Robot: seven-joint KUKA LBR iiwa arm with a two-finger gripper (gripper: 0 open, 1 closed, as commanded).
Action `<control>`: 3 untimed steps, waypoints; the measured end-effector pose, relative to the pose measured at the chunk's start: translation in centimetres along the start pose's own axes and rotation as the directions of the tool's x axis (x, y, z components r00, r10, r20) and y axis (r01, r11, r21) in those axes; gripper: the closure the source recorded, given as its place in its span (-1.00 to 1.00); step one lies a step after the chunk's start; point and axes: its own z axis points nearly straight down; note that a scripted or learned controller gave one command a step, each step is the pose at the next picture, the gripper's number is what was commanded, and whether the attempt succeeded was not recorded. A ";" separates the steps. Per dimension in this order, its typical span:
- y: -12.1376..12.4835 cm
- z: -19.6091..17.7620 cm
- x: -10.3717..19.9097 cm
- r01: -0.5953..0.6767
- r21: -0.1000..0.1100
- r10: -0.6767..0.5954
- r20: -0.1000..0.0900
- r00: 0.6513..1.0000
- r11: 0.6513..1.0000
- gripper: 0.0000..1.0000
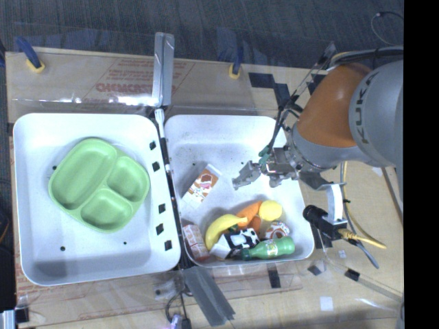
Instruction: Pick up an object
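In the camera view, the gripper (pixel 245 177) is seen over the right bin (pixel 206 125), reached in from the right by the grey arm (pixel 357 115) with its orange band. Whether anything is gripped, or how the tool is set, cannot be told from this view.

Just left of the tool and slightly lower, a small orange-and-white carton (pixel 200 186) is found lying flat on the bin floor; its long axis runs diagonally, from lower left to upper right. Below the tool a cluster is gathered against the near wall. A banana (pixel 221 228) is laid there, curved, with its long axis running from lower left to upper right. A carrot (pixel 250 211) and a yellow lemon (pixel 270 210) are seen beside it, touching. A green bottle (pixel 269 249) is laid lowest, its long axis nearly horizontal and its neck pointed left.

Far to the tool's left, a green divided plate (pixel 99 184) is held in the left bin (pixel 34 259).
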 end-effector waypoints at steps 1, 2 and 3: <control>0.4 11.2 -6.0 0.079 -0.003 -0.079 0.002 0.997 0.997 -1.00; -3.4 11.2 -3.6 0.083 -0.004 -0.083 0.001 0.997 0.997 -1.00; -3.7 10.8 -2.6 0.279 -0.020 -0.279 0.012 0.960 0.960 -1.00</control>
